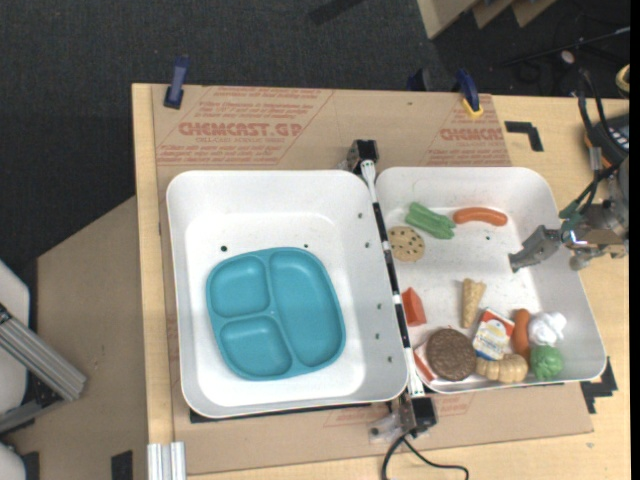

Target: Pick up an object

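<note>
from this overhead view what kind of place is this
Probably a robot test bench in a lab: two shallow white plastic bins clamped onto a cardboard-covered table, with small toy food pieces and a teal divided tray.

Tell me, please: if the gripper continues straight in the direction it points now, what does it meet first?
The gripper points left and slightly downward in the picture, over the right bin. Along that line the cone-shaped toy looks closest, but height is unclear, so it may first touch bare bin floor.

Site: robotics lab test cell | tabletop (300, 118) of printed board held by blue clamps (177, 80) | paired white bins (200, 268) | toy food (480, 343) in right one | dark carpet (150, 18), loose cables (410, 458)
</note>
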Available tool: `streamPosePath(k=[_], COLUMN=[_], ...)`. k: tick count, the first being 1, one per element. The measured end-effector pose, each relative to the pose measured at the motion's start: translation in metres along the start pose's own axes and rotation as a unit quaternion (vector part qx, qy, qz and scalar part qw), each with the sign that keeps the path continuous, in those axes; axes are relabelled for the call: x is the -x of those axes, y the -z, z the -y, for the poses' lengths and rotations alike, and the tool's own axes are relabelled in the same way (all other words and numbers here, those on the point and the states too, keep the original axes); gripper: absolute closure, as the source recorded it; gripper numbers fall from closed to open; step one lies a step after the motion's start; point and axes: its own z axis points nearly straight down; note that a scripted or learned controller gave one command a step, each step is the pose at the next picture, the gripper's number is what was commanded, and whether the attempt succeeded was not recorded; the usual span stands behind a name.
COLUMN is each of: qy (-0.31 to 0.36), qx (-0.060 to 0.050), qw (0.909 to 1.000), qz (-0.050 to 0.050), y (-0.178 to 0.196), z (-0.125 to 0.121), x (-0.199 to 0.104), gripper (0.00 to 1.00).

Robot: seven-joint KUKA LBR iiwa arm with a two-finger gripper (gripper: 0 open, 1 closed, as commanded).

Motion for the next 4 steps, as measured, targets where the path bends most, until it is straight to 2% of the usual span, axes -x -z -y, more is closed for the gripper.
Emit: streamPosePath(k=[1,2,3,4], qy=[0.001,0.001,-0.001,-0.001], qx=[-0.004,0.003,-0.004,0.001], qw=[1.0000,1.0000,1.0000,1.0000], qz=[-0.002,0.001,-0.001,0.000], y=[-0.098,-0.113,-0.178,-0.164], z=[-0.016,-0.094,-0.040,-0.044], x=[-0.033,-0.016,-0.026,-0.025], gripper=[0.00,0.00,0.00,1.00])
